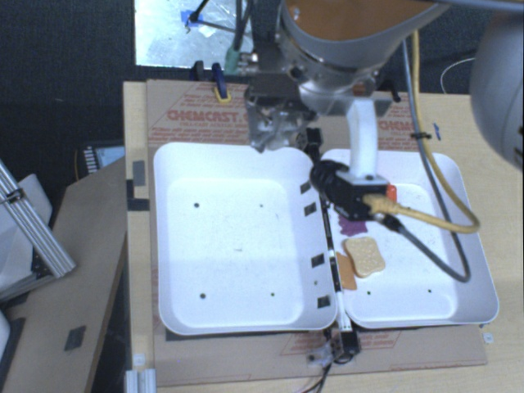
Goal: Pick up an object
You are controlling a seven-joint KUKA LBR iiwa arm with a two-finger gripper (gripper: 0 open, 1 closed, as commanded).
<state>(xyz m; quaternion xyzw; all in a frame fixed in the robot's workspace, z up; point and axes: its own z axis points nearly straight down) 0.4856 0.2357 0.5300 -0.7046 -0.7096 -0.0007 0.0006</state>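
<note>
Tan toast-shaped slice [364,256] lies in the right shallow white bin [463,297] by the middle divider, long axis roughly front-to-back, well nearer the camera than the grey metal gripper [272,139] at the left white bin's [168,244] far rim, and honestly can't tell if it's spread or closed.

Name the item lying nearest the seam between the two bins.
The flat orange piece, right beside the seam. The tan toast-like piece overlaps its outer edge; the purple item lies further back, off the seam.
</note>
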